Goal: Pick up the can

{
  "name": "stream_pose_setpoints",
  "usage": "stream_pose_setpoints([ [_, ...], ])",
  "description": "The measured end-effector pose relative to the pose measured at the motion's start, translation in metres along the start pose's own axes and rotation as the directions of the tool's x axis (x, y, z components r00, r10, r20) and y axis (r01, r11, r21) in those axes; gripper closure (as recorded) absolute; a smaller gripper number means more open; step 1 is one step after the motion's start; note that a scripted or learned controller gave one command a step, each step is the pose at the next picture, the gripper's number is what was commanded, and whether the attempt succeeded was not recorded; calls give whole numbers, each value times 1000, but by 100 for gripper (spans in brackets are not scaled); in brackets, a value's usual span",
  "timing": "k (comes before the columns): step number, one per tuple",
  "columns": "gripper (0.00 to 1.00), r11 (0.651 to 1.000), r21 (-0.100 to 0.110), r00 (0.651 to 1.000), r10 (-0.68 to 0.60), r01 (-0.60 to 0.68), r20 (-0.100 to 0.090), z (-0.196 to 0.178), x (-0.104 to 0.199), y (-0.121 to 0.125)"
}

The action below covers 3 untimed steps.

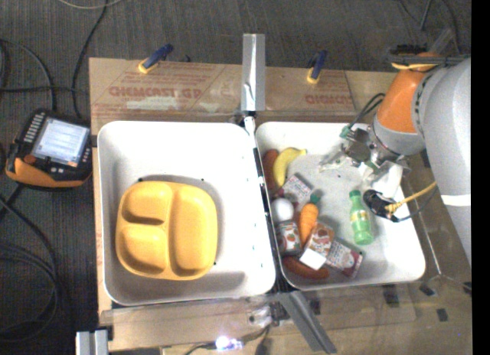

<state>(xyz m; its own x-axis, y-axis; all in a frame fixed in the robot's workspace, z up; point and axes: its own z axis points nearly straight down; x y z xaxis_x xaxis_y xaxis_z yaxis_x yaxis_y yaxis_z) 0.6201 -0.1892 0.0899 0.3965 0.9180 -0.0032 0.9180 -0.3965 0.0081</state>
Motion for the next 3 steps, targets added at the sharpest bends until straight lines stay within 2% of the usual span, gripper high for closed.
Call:
stream_pose_setpoints([
  [3, 0, 1000, -1, 1000, 0, 0, 0, 0, 0, 0],
])
